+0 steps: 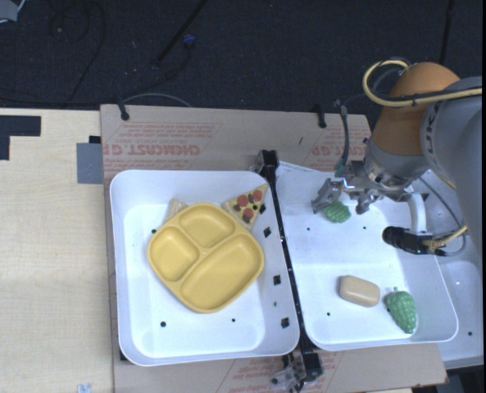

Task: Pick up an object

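- The jaws [346,196] stand apart, poised over the right bin [447,334].
- A small green object [336,213] lies just beneath them, not gripped.
- Judgement: centre over it, descend squarely, then close gently.

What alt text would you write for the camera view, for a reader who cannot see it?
The end effector hovers at a green toy in the right bin, which also holds a tan block and a second green toy. The left bin holds a yellow tray and a pizza slice.
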Controlling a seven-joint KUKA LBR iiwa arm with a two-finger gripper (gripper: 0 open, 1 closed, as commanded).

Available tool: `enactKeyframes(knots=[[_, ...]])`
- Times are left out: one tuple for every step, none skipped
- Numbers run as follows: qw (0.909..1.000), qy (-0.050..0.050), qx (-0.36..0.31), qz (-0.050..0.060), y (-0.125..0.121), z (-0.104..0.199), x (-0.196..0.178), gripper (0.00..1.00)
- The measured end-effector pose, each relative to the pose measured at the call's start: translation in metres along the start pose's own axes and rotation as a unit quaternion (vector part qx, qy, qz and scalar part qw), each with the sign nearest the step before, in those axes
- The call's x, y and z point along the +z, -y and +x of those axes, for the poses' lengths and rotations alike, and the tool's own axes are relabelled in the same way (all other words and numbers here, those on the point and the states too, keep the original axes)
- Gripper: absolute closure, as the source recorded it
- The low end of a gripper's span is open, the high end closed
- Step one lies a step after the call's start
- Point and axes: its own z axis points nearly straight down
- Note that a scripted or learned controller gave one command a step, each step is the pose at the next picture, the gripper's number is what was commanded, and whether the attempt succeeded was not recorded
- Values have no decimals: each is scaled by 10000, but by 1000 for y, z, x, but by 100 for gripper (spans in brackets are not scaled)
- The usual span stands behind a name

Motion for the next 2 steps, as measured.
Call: enactKeyframes(knots=[[10000,6,3,-11,1,1,53,0],[10000,6,6,-26,0,1,40,100]])
